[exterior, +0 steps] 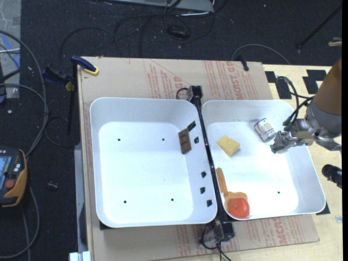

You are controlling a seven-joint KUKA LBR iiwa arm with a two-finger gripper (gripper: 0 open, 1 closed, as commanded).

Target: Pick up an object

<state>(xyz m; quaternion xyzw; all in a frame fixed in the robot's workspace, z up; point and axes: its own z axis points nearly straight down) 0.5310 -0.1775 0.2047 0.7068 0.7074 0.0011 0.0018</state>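
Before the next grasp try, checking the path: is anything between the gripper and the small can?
Nothing visible. The gripper sits in the right bin, just right of the can, with bare bin floor between them. The yellow block lies further left.

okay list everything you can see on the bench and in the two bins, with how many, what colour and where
bins: 2, white, side by side on the board
brown block: 1, dark brown, left bin, by its right wall
yellow sponge: 1, yellow, right bin, upper left part
small can: 1, white with markings, right bin, near the gripper
red ball: 1, red-orange, right bin, front left corner
orange stick: 1, orange, just above the ball
clamp: 1, blue and yellow, board's far left corner
gripper: 1, dark grey, over the right bin's right side
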